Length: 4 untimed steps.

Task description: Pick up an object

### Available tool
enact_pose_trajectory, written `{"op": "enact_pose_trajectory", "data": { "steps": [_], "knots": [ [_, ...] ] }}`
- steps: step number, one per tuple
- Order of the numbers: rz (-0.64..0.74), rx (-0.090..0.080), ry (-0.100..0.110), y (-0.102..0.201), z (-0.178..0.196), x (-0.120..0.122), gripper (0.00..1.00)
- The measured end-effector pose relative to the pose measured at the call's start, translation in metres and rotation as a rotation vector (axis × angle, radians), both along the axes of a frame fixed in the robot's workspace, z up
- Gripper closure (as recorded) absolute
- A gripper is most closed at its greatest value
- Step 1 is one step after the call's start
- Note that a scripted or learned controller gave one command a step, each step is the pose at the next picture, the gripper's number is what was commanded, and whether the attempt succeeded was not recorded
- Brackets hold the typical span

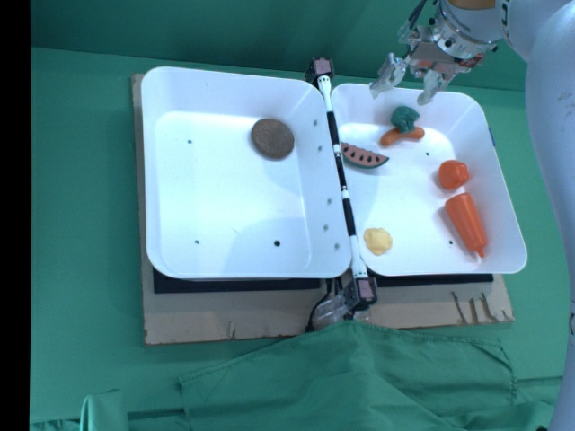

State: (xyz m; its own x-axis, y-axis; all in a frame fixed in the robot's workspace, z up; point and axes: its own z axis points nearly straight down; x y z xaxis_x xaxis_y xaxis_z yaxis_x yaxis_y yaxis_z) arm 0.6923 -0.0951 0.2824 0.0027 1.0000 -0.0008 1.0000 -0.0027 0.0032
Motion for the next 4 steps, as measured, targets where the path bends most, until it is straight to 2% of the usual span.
{"op": "enact_pose_trajectory", "data": {
  "steps": [1,2,3,4],
  "knots": [
    [-0.001,-0.002,-0.008,0.0,0.014,0.001,1.0],
    [-0.008,-0.002,0.005,-0.06,-0.008,-0.063,1.0],
    [-0.001,-0.002,0.0,-0.055,-0.007,-0.06,0.0],
    [-0.005,0.0,0.01,-0.07,-0.072,-0.129,0.0]
  ]
}}
